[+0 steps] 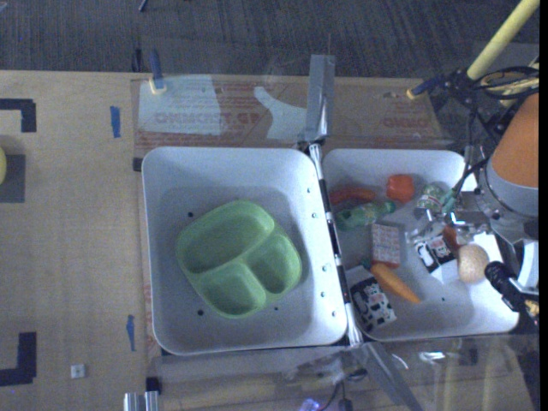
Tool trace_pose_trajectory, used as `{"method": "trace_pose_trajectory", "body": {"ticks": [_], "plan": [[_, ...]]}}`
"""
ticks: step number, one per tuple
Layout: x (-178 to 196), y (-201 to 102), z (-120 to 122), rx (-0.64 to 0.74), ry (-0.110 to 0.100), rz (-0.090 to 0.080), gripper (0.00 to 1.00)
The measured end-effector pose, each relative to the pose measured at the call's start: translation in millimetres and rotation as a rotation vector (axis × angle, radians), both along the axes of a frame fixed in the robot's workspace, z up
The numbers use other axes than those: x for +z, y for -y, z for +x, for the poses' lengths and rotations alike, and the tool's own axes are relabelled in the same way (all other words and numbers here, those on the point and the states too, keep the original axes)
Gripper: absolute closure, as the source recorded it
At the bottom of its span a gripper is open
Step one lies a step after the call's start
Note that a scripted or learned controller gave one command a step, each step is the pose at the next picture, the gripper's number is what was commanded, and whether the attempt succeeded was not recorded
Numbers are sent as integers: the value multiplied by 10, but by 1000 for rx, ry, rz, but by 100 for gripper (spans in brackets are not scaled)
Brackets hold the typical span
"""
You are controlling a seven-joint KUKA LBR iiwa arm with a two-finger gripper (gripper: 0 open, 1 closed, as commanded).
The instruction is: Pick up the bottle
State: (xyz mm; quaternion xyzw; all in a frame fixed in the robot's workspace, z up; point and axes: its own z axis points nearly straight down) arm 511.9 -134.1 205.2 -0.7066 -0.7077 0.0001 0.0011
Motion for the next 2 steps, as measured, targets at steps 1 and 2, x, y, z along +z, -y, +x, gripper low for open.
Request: {"method": "trace_pose_trajectory", "body": {"ticks": [1, 2], "plan": [[-484, -238, -334, -700, -5, -1, 0], [-393, -234, -334, -702, -6, -1, 100]]}}
